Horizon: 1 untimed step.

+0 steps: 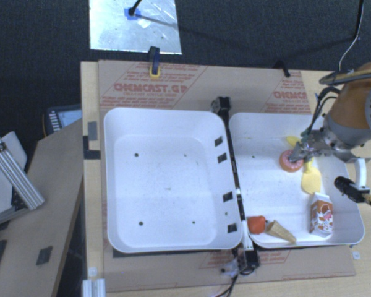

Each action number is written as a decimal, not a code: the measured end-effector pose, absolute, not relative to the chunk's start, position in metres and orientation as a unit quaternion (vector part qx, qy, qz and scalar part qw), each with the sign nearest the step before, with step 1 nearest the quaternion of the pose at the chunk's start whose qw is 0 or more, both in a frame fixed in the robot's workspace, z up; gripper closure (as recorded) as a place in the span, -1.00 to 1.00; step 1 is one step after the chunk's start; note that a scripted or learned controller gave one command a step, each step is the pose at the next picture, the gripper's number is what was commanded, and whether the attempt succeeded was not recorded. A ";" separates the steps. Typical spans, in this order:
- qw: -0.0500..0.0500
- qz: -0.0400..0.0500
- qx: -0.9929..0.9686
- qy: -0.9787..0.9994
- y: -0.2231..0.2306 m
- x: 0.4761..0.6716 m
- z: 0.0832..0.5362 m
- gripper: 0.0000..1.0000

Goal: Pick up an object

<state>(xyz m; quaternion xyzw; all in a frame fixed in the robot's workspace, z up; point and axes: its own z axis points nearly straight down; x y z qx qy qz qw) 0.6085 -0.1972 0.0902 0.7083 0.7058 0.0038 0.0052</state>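
Note:
In the right bin lie several toy items. A pink round piece sits near the bin's far right, with a small yellow bit just behind it. A pale yellow piece lies to its right. A small juice carton stands near the front right corner. An orange-and-tan cone-shaped toy lies at the front edge. My gripper hangs low right beside the pink piece, at its upper right, and nothing shows between its parts.
The left bin stands beside the right one, with a black divider clamp strip between them. The arm's grey body and orange band fill the right edge. A black cable plug sticks out near the bin's right rim.

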 end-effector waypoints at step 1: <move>0.000 0.000 0.708 0.707 -0.208 0.563 0.113 1.00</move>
